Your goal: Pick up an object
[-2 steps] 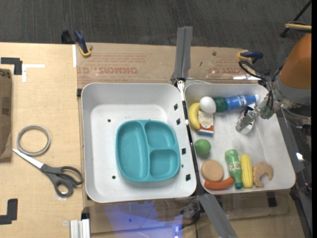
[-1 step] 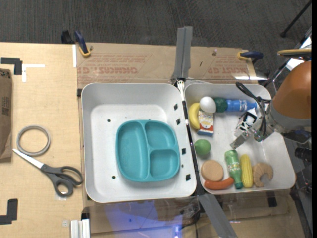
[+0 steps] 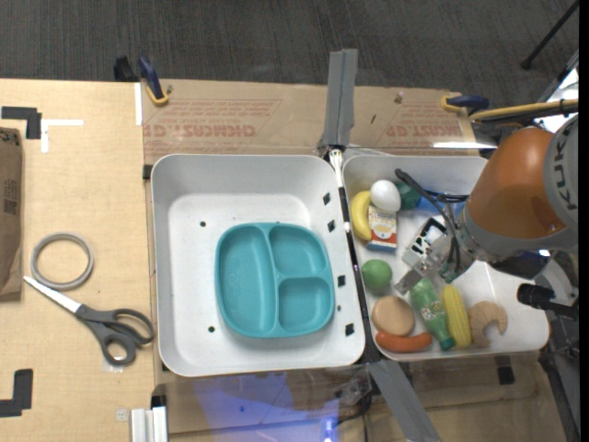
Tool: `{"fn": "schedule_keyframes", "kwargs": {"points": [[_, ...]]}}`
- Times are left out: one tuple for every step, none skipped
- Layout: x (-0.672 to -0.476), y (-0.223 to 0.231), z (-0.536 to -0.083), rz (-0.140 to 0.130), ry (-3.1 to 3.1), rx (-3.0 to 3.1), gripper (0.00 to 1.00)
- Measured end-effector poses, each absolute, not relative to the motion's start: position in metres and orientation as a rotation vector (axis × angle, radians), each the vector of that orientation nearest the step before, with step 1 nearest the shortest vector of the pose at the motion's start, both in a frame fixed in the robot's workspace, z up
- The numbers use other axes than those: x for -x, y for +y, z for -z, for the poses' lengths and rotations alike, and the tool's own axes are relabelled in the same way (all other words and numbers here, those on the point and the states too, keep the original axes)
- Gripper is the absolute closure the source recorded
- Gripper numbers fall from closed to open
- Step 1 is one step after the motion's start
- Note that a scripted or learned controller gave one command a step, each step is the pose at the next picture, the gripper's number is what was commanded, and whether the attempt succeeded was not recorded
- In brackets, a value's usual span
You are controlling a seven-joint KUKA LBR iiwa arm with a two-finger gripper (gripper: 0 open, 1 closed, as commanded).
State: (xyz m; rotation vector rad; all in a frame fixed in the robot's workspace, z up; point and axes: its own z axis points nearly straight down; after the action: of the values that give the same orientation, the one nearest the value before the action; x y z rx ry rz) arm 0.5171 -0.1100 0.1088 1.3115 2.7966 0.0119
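From above the bench, the grey arm with its orange band (image 3: 517, 191) leans in from the right over the right-hand bin (image 3: 526, 337), and its gripper (image 3: 420, 270) hangs low among the clutter there, just over a green bottle (image 3: 429, 304) that lies slanted in the middle of the pile. I can't tell from here how wide the tool is spread, and nothing shows plainly caught in it. Around it sit a banana (image 3: 359, 217) against the bin's left wall, a white egg-like ball (image 3: 385, 194) touching a small carton (image 3: 382, 228), a green lime (image 3: 376, 275) below those, a tan round bun (image 3: 394, 317), an orange-red carrot-like piece (image 3: 403, 342) along the front wall, a yellow corn cob (image 3: 456, 315) beside the bottle, and a tan curved piece (image 3: 489, 319) further right. The left bin (image 3: 175, 274) holds a teal divided plate (image 3: 274, 280), flat in its middle. Out on the bench to the left lie scissors (image 3: 97, 320) and a roll of tape (image 3: 62, 260), near each other but apart.
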Motion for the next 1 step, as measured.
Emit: {"fn": "schedule_keyframes", "kwargs": {"points": [[-0.4978, -0.1215, -0.096, -0.004, 2.705, -1.573, 0.0]]}}
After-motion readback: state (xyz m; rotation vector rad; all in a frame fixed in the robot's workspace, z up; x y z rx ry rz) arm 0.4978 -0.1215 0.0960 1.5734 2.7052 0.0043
